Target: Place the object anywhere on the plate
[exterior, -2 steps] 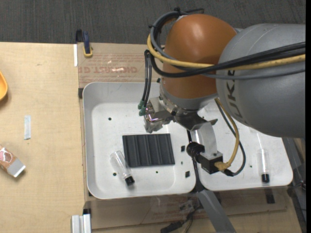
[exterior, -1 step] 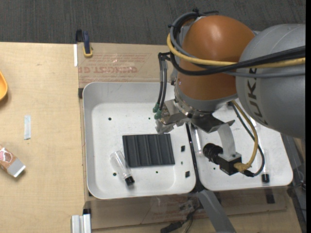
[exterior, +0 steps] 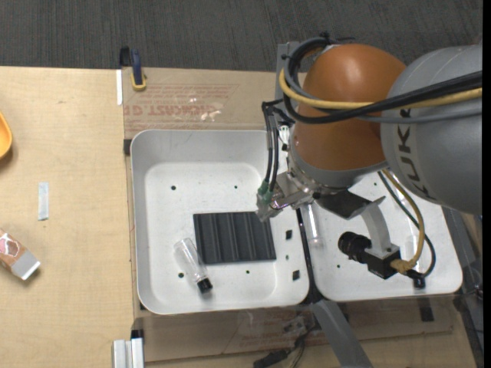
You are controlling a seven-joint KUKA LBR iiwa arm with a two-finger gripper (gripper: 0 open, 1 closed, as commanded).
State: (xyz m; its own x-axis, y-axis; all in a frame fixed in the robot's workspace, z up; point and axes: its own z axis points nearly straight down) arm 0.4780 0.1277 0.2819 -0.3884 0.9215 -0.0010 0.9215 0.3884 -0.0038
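Observation:
A dark ribbed rectangular plate (exterior: 234,236) lies flat on the floor of the left bin (exterior: 153,205). Just off its left lower corner lies a small clear tube with a black cap (exterior: 192,264), touching the bin floor, not the plate. My gripper (exterior: 294,209) hangs under the orange band (exterior: 345,106) of the arm, above the divide between the two bins, near the plate's right upper corner. The arm's bulk hides most of it, and nothing shows in it.
The right bin (exterior: 437,274) lies mostly under the arm, with a black fitting (exterior: 368,253) and yellow cable (exterior: 418,271) hanging over it. On the wooden bench at left lie a white strip (exterior: 43,201), a wrapped packet (exterior: 17,256) and an orange object (exterior: 4,135).

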